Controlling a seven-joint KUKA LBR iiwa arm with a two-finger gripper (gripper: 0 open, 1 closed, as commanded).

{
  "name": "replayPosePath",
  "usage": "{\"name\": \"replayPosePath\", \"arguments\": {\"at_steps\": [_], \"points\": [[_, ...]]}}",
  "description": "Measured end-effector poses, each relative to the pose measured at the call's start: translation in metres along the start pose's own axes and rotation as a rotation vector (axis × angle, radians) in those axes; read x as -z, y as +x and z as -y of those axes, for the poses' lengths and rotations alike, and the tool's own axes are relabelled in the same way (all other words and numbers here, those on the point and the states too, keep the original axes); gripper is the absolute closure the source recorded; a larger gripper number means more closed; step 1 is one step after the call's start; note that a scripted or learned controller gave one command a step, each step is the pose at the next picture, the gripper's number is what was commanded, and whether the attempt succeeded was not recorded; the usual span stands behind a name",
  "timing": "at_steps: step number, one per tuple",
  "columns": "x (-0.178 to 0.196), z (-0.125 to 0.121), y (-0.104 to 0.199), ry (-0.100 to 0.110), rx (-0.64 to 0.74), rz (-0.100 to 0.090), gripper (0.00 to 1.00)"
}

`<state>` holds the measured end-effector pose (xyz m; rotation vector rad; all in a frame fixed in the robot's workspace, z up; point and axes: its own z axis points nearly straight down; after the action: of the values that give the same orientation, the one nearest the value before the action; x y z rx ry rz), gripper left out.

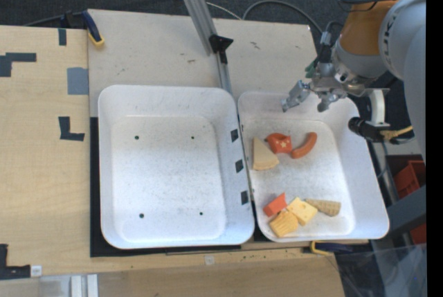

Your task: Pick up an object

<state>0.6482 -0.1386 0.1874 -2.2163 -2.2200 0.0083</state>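
My gripper hangs over the far edge of the right bin, its two fingers spread apart with nothing between them. Below it in that bin lie a red tomato-like piece, an orange sausage and a tan wedge. Nearer the front sit a small red-orange chunk, a yellow cheese block, an orange waffle-like piece and a tan cone.
The left bin lies beside the right one, with a raised divider between them. A slanted metal rail crosses the back of the bench. A yellow-blue clamp sits at the far left corner.
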Motion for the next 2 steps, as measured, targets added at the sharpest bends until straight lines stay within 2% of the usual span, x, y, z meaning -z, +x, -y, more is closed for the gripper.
{"name": "replayPosePath", "arguments": {"at_steps": [1,2], "points": [[-0.064,0.005,0.001,0.000,0.000,0.000,0.00],[-0.101,0.005,0.002,-0.004,0.001,0.001,0.00]]}}
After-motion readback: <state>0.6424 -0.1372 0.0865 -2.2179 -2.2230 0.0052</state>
